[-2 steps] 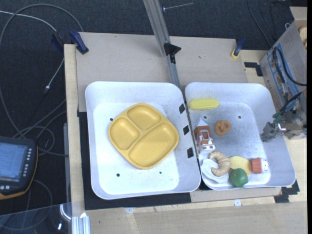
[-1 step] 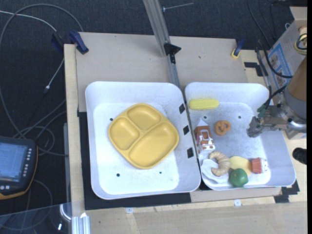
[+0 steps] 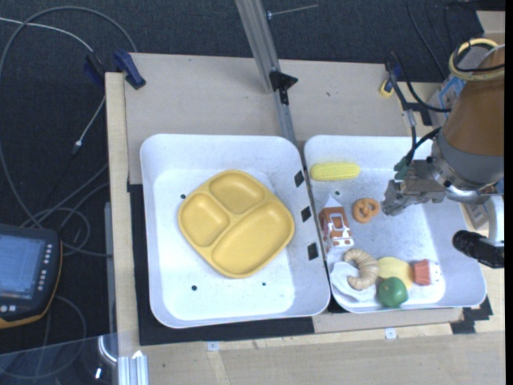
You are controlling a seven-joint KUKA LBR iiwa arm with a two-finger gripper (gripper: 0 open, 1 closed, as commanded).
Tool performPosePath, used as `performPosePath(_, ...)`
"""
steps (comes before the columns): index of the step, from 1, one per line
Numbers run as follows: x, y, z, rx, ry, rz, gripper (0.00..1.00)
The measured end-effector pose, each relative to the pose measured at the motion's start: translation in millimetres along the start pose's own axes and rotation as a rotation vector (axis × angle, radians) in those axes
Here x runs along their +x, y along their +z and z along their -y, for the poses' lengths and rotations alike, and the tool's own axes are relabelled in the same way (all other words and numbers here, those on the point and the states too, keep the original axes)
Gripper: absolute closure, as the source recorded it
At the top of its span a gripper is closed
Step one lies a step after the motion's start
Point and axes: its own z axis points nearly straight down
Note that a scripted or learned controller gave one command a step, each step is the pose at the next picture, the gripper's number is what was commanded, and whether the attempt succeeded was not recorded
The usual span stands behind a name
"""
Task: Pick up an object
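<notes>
The arm (image 3: 481,135) is a thick grey cylinder with a broad orange band above the wrist, black cables alongside, ending in a grey metal pincer (image 3: 398,199).

Two white bins — left bin (image 3: 160,215) and right bin (image 3: 449,239) — sit on one worktop (image 3: 200,95). One yellow divided tray (image 3: 235,223); one corn cob (image 3: 335,171), one pretzel (image 3: 365,209), one green ball (image 3: 392,293), one small white plate (image 3: 345,287).

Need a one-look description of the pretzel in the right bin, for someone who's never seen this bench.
Start at the right white bin. Below the yellow corn cob near its top wall and just left of the gripper lies the pretzel. It is the only small orange-brown knotted piece with holes; the nearby carton is boxy.
</notes>
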Motion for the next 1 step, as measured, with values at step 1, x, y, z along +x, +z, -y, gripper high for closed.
performPosePath(1, 57.4, 10.1, -12.9, 0.005, 0.000, -0.001, 1.00)
